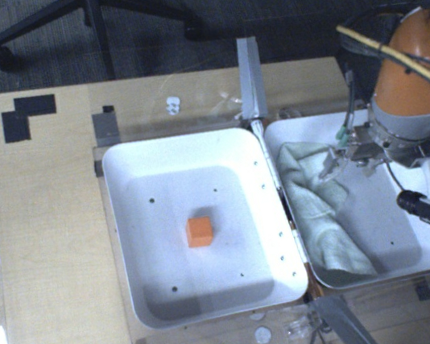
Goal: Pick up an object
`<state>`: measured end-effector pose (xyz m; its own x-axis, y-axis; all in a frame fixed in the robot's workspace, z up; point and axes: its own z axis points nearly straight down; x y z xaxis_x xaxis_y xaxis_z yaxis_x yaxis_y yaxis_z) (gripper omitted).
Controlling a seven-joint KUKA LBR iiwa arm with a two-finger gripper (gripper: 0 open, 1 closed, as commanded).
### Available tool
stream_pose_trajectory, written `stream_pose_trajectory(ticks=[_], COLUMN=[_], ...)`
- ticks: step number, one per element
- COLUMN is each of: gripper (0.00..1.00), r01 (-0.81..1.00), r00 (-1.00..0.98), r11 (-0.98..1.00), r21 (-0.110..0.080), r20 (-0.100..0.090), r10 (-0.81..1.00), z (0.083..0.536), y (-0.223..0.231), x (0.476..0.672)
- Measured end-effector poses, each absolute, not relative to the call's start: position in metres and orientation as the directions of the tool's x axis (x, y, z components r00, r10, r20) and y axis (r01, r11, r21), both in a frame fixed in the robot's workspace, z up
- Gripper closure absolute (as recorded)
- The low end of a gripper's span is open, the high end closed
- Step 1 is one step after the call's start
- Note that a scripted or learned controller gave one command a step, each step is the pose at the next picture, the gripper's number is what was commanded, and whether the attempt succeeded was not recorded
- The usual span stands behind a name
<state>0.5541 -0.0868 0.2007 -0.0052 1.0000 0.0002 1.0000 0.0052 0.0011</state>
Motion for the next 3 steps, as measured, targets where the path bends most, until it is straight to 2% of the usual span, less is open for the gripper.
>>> stream_pose_trajectory(ticks=[1,2,3], gripper=[0.0,1.0,1.0], r01=[0.995,0.994,0.988], r00=[-0.102,-0.105,-0.151], r11=[0.102,0.105,0.151], r21=[0.012,0.015,0.004], r20=[-0.002,0.0,0.0], r10=[0.995,0.994,0.988], z=[0.098,0.109,0.192], y=[-0.091,-0.089,-0.065], x=[0.559,0.561,0.562])
